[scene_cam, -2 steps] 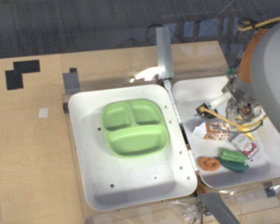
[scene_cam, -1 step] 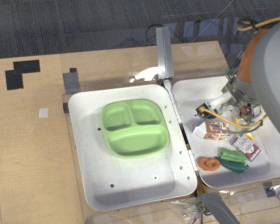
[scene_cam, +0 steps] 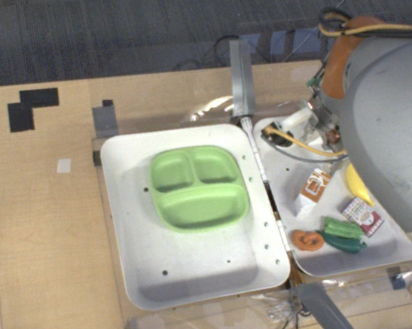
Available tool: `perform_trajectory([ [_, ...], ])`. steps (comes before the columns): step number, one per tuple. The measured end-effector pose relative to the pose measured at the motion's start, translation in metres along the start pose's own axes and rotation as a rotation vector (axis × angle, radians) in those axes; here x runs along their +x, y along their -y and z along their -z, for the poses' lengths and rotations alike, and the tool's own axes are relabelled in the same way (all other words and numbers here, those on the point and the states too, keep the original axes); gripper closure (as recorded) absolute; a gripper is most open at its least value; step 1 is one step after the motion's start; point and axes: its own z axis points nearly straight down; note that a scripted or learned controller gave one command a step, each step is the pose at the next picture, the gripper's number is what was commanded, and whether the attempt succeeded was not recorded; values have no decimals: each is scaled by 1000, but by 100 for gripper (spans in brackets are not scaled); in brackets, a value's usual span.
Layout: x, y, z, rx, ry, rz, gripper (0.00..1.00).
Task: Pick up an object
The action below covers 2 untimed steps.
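My gripper (scene_cam: 301, 130) hangs over the far end of the right bin (scene_cam: 303, 260), partly hidden by the grey arm. Nearer the front of that bin lie a white and brown packet (scene_cam: 314, 186), a yellow banana (scene_cam: 356, 186) half covered by the arm, a red and white packet (scene_cam: 362, 215), a green pepper (scene_cam: 344, 235) and an orange-brown ring (scene_cam: 306, 240). None of them touches the gripper.
The left bin (scene_cam: 132, 208) holds a green divided plate (scene_cam: 197, 186) at its middle. A metal divider (scene_cam: 241, 86) runs between the bins at the back. The bulky grey arm (scene_cam: 397, 141) covers the right bin's right side.
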Motion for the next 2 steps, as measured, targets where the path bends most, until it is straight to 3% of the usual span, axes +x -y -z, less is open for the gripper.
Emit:
perform_trajectory([
  [2,-2,-1,0,0,0,-38,0],
])
